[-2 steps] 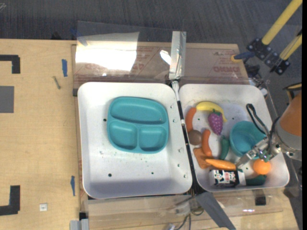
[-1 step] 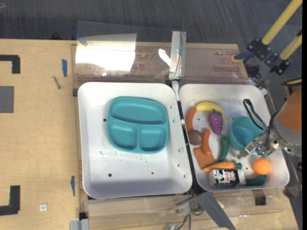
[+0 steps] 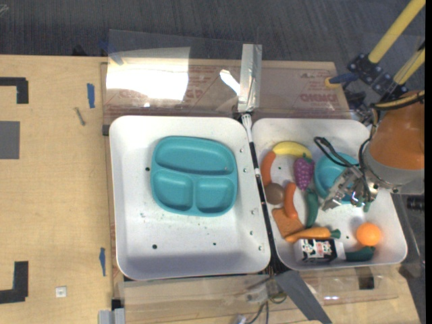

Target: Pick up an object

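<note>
The right white bin (image 3: 395, 211) holds several toy foods: a yellow banana (image 3: 291, 148), purple grapes (image 3: 303, 173), a teal cup (image 3: 328, 173), an orange ball (image 3: 368, 235), a black-and-white carton (image 3: 317, 250), a carrot (image 3: 312, 233) and a brown ball (image 3: 274, 194). My gripper (image 3: 348, 192) hangs low over the middle right of this bin. It sits just right of the teal cup and above the orange ball. The view shows nothing held by it.
The left white bin (image 3: 128, 181) carries a teal divided plate (image 3: 194, 175). A clear plastic wall (image 3: 248, 79) rises behind both bins. A long green piece (image 3: 311, 204) and orange strips (image 3: 290, 204) crowd the right bin's centre. The arm's orange band (image 3: 401, 144) covers that bin's far right corner.
</note>
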Controlling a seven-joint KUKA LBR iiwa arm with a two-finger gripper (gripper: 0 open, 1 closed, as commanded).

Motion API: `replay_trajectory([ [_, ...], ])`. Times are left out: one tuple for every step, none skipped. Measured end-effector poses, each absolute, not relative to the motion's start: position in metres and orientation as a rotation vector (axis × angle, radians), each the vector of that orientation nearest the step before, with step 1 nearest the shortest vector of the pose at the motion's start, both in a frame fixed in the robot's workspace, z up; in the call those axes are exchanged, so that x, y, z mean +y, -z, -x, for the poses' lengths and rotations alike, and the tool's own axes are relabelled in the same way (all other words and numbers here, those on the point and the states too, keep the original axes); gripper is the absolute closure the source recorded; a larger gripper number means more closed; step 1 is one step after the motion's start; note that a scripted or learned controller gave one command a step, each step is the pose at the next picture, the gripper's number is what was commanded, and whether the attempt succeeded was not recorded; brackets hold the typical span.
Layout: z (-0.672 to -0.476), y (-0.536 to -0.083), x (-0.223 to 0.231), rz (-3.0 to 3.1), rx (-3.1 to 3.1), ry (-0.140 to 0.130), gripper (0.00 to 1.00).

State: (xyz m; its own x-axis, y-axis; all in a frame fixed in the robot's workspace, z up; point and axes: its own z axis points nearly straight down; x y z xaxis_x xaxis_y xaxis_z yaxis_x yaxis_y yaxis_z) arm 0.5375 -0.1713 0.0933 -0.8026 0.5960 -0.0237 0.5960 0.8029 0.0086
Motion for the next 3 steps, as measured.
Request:
replay_trajectory([
  [-0.585,-0.225,-0.169,-1.088,2.932,-0.003,1.00],
  [-0.587,-0.104,-0.169,-0.890,2.985,-0.001,1.00],
  [-0.582,-0.097,-0.167,-0.894,3.003,0.000,0.00],
])
